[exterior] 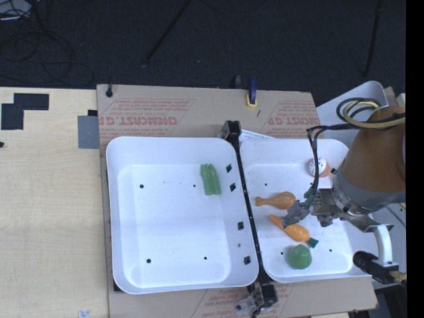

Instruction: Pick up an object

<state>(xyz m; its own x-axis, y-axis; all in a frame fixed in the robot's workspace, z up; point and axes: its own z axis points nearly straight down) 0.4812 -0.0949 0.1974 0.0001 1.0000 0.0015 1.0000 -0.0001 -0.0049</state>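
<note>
My gripper reaches into the right bin from the right and is open, low over the bin floor with nothing between its fingers. It sits between an orange drumstick-shaped toy just to its left and an orange carrot just below it; its tips are close to the carrot's upper end. A green round object lies near the bin's front wall. A small red and white round thing rests near the back, partly behind a cable. A green ridged piece lies in the left bin.
The grey arm with its orange band covers the right bin's right side. A black divider runs between the bins. Cardboard lies under both bins, and a blue and yellow clamp stands at the back edge.
</note>
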